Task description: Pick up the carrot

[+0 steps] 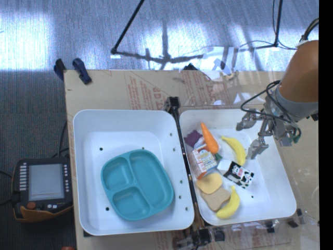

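Observation:
The orange carrot (209,138) lies in the right bin (276,191), near its far left corner, pointing away from the camera. It rests against a purple item (193,138) and a small snack carton (204,161). My gripper (252,136) hangs over the right part of that bin, to the right of the carrot and beyond a yellow banana (235,149). Its fingers stand apart with nothing between them, so it is open and apart from the carrot.
A black-and-white carton (239,174), a bread slice (217,197), a yellow round piece (209,183) and a second banana (230,205) lie in the right bin's near half. The left bin (93,134) holds a teal divided plate (137,184). A pendant (42,184) sits at the left.

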You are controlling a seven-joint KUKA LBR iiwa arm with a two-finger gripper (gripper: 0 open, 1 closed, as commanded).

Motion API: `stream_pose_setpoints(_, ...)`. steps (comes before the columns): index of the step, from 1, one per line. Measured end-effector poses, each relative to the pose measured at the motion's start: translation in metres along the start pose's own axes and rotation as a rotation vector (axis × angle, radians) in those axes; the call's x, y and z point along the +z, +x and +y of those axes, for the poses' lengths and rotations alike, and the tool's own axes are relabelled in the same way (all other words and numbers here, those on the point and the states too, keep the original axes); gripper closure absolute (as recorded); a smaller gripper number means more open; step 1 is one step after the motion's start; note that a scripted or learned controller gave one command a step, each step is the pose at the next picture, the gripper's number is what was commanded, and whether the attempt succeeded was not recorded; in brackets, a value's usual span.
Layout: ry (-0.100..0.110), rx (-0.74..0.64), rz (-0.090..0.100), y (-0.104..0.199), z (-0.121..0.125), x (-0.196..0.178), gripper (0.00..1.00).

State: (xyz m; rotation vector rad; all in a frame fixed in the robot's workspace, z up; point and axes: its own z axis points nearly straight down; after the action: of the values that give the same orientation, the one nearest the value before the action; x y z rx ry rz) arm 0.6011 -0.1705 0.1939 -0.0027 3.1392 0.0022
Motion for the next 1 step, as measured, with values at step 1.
stream_pose_setpoints(1, -0.005, -0.064, 0.009, -0.0231, 0.0563, 0.1043, 0.00)
